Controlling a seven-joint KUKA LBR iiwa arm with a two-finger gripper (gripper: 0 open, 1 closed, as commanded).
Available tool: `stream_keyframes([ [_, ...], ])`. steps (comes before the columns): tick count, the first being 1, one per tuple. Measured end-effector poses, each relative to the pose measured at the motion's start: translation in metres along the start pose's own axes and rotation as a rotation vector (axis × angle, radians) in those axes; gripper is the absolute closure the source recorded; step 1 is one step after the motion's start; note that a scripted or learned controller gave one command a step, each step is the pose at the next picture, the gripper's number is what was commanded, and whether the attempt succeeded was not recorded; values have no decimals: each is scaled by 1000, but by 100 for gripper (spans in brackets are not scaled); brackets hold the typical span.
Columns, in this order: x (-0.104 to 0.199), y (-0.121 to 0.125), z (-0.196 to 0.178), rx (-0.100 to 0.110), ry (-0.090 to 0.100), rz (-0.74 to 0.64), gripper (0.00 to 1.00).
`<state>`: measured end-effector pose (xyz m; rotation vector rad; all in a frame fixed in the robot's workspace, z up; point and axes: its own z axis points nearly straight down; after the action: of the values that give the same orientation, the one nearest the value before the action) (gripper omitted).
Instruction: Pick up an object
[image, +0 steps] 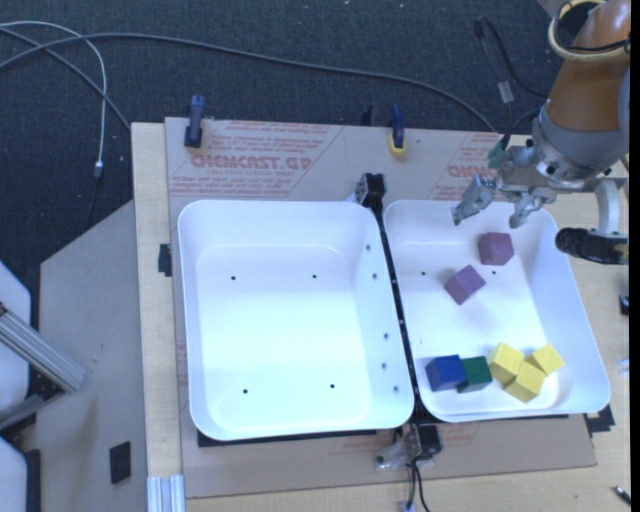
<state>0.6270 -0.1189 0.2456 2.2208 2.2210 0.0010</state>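
Observation:
My gripper (495, 212) hangs over the far edge of the right bin (570, 300), its two fingers spread open with nothing between them. Just below it and slightly right lies a purple block (495, 248). A second purple block (464, 284) sits tilted nearer the bin's middle. At the bin's near edge a blue block (445, 372) touches a green block (476, 373), and yellow blocks (524, 370) cluster to their right.
The left bin (200, 300) stands beside the right one, divided by a black seam. Two clamps (195, 112) hold a printed board at the back. A black fixture (590, 243) juts in at the right edge.

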Motion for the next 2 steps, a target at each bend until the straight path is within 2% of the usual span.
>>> stream_keyframes([
  [1, -36, -35, 156, 14, 2, 4, 0],
  [2, -34, -30, 138, 0, 0, 0, 100],
])
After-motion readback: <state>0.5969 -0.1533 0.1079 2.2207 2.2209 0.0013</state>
